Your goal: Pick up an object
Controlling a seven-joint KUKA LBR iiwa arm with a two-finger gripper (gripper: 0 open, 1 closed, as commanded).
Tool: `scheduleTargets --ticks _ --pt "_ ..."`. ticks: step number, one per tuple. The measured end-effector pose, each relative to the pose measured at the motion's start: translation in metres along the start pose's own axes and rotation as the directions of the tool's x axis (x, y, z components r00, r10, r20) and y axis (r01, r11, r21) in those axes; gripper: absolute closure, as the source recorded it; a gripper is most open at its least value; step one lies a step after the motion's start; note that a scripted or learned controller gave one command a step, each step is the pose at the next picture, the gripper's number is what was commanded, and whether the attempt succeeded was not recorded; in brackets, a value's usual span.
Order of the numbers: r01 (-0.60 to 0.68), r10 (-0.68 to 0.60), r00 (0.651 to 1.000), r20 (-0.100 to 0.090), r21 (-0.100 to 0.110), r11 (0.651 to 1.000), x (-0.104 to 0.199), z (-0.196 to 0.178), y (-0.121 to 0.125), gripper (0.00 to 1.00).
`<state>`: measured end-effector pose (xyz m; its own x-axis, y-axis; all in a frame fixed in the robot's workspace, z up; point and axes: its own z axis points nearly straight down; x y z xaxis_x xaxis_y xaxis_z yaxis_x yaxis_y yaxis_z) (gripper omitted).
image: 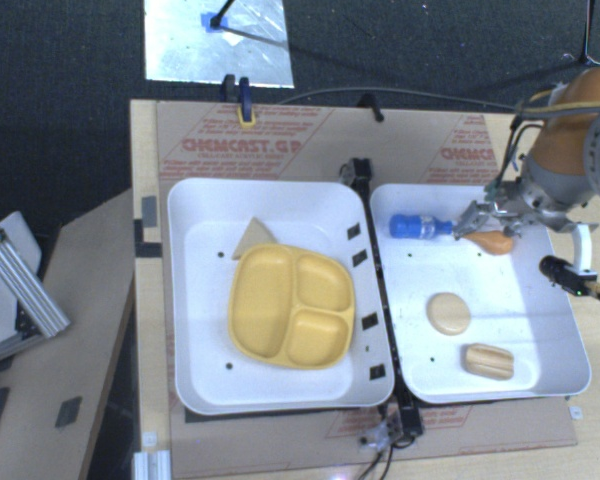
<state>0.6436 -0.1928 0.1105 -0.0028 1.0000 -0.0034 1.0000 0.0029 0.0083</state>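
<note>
Tabletop [310, 133] carrying two shallow white bins side by side, seen from above at a slant. The left bin [195, 298], well apart from the jaws, holds a yellow divided plate [291, 305] with three compartments; a tan wedge [252, 235] lies at the plate's far corner, partly tucked beside it. The right bin [540, 298] lies directly under the jaws. The grey arm [570, 158], with its orange band, enters from the right and ends at the gripper [477, 221], low over the far part of the right bin. Whether the jaws are open or closed cannot be told at this angle. A blue bottle [418, 228] lies on its side just left of the jaws, its neck pointing toward them. An orange piece [494, 242] sits just below and beside the jaws; contact cannot be judged. A round cream disc [448, 314] lies nearer the camera, apart from the jaws. A tan bread roll [488, 361] lies nearest the camera, just beyond the disc.
</note>
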Motion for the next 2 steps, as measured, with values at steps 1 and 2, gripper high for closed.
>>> scheduleTargets --ticks 1,2 --pt "0.003 -0.003 1.000 0.005 -0.015 1.000 -0.0011 -0.0002 0.0049 0.00" --pt "0.005 -0.005 1.000 0.006 -0.015 1.000 -0.0012 -0.0101 0.0051 1.00"
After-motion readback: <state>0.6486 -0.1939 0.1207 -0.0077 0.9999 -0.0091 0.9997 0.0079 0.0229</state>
